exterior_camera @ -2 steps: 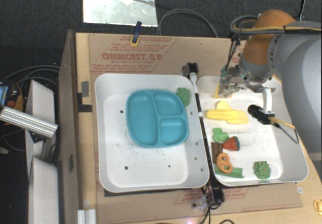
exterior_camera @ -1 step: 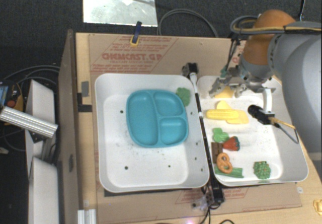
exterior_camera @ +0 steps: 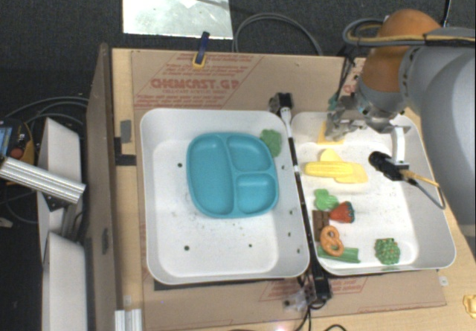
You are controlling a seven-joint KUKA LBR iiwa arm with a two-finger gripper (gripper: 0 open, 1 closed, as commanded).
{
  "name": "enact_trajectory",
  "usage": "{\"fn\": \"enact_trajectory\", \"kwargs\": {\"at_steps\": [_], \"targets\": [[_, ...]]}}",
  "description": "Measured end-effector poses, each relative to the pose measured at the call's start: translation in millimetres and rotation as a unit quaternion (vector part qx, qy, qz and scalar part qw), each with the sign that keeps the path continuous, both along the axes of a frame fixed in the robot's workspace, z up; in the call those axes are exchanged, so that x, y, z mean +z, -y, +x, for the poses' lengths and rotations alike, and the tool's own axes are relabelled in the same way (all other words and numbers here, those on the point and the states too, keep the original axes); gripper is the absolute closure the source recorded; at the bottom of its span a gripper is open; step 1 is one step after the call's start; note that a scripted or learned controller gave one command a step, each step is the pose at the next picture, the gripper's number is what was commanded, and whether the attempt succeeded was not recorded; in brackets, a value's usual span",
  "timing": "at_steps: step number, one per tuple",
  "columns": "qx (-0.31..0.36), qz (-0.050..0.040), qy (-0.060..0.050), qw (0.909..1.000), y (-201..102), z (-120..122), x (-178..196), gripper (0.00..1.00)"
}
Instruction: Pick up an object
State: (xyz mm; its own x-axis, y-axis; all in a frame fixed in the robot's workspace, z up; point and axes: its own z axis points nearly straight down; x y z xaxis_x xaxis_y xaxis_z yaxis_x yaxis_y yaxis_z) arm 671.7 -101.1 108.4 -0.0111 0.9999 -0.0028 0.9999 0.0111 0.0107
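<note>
Lying in the far left corner of the right bin, a small yellow piece sits just beside the gripper, which hangs low over it; whether the gripper is wide, narrow or gripping cannot be told. Nearer the middle of that bin lies a long yellow toy, then a green piece, a red strawberry, an orange pretzel and a knobbly green lump. The left bin bears a blue divided plate.
</note>
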Motion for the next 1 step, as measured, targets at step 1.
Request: {"fn": "enact_trajectory", "kwargs": {"at_steps": [1], "targets": [[0.000,-0.0003,-0.001,1.0000,0.2,-0.3,-0.5,0.00]]}}
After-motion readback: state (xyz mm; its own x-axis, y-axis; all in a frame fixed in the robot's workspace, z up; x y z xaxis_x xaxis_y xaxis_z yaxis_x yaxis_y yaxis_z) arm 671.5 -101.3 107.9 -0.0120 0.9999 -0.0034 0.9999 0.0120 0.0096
